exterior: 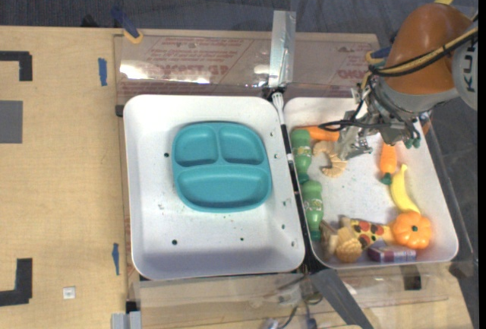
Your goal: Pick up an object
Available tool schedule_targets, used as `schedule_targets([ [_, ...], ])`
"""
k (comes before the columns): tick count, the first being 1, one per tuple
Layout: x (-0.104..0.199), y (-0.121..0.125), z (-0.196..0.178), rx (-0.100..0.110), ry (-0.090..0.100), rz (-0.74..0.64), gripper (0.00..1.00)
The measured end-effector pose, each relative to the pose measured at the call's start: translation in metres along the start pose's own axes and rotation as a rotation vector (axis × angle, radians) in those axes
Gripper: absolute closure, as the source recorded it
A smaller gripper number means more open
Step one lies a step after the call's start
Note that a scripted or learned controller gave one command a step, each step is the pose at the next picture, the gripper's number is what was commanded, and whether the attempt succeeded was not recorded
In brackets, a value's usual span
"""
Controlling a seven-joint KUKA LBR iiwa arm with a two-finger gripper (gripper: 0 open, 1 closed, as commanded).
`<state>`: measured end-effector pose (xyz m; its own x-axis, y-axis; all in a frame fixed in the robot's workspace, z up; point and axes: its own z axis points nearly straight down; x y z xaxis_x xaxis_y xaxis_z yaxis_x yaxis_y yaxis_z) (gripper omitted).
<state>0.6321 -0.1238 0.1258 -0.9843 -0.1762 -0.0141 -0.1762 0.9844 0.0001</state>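
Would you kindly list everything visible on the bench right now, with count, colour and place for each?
Bins: two, white, side by side on the bench.
Divided plate: one, teal, middle of the left bin.
Banana: one, yellow, right side of the right bin.
Carrot: one, orange, just above the banana.
Pumpkin: one, orange, right bin's near right corner.
Green toy foods: several, along the right bin's left wall; exact kinds unclear.
Small mixed toys: a cluster, tan, yellow and purple, right bin's near edge.
Arm: one, grey with orange band, over the right bin's far side.
Gripper: one, dark, above the right bin's upper middle.
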Motion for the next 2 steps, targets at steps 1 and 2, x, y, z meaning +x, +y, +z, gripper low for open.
schedule_targets([
  [1,0.032,-0.057,0.036,0.002,0.005,-0.21,1.0],
  [2,0.09,-0.087,0.036,0.002,0.007,-0.528,1.0],
])
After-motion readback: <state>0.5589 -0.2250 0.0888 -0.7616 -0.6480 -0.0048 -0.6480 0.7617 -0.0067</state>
